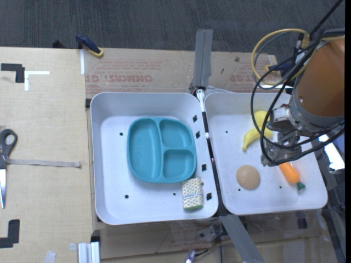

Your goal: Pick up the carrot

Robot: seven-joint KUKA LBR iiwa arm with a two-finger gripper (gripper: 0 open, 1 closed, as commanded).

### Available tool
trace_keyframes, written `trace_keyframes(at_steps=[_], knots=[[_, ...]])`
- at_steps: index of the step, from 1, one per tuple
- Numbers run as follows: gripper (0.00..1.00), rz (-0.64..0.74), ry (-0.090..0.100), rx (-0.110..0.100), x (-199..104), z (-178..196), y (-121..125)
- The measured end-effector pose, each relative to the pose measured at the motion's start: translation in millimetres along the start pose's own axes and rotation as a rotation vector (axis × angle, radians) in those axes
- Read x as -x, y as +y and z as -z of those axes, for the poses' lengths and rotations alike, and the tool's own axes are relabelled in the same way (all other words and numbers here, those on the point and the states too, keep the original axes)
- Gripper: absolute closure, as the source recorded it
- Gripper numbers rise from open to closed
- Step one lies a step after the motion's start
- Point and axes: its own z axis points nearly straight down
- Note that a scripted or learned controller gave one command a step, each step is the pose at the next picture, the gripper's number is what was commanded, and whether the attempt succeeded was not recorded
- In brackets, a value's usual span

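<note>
Two white bins side by side on the bench. In the right bin, near its right wall and toward the front: the carrot, orange, lying at a slant, green end pointing to the front right corner. Just above its upper end, the gripper, dark, wrapped with black cables, hanging under the grey wrist; very close to the carrot, but contact not clear. State of the gripper: cannot tell from this view. Also in the right bin: a yellow banana near the middle, partly behind the cables, and a round tan ball toward the front, left of the carrot, apart from it. In the left bin: a teal divided plate in the centre, and a small sponge at the front right corner, touching the plate edge. On the bench at the left edge: scissors.
</note>
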Motion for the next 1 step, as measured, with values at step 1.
trace_keyframes(at_steps=[1], knots=[[1.0,0.354,-0.001,-0.002,-55.5,54.9,-27.4]])
